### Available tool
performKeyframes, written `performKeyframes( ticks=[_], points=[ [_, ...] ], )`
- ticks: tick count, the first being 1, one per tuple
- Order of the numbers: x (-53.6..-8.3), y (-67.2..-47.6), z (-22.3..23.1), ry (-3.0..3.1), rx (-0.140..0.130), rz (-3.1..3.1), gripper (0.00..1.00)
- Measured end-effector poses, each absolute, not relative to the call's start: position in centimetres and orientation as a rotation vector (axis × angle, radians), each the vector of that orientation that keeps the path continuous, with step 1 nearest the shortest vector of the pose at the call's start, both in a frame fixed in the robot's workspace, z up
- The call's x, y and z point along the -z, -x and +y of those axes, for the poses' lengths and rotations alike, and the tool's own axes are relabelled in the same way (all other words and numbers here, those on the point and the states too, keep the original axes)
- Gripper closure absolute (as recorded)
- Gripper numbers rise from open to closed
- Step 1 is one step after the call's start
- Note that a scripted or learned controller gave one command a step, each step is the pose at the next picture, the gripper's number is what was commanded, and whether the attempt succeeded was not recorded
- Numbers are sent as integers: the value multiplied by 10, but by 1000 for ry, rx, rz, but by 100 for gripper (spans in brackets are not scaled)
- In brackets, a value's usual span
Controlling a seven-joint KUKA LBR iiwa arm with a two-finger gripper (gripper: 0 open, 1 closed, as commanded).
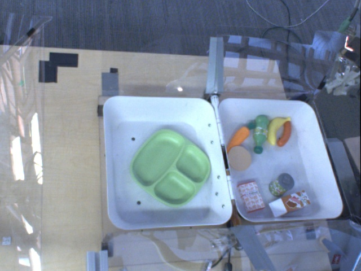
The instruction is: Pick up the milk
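The milk (290,203) is a small carton lying on its side, orange-red printed body with a white gabled end pointing toward 8 o'clock. It rests near the 5 o'clock corner of the right bin (321,151), just beside a green can (280,185) at its 11 o'clock and a pink box (250,196) at its 9 o'clock. The hand's state cannot be told.

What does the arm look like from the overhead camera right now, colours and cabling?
At the upper right edge, what may be the gripper is a blurred, pale grey-white cluster of blocky parts with a small pink-red spot near its top. A thin dark cable loops across the grey floor beside it and runs toward that corner. Finer markings are too blurred to read.
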State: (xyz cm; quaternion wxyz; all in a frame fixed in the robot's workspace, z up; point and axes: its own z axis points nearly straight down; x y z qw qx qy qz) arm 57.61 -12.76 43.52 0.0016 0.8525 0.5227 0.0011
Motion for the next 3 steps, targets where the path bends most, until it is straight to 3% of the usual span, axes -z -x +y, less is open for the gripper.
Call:
performKeyframes(
  ticks=[1, 2, 3],
  points=[
    [-435, -652, -84, -2690, -3, 1617, 100],
    [-423, -669, -22, -2714, -4, 1577, 100],
    [-436, -664, 64, -2348, -6, 2083, 100]
  ],
)
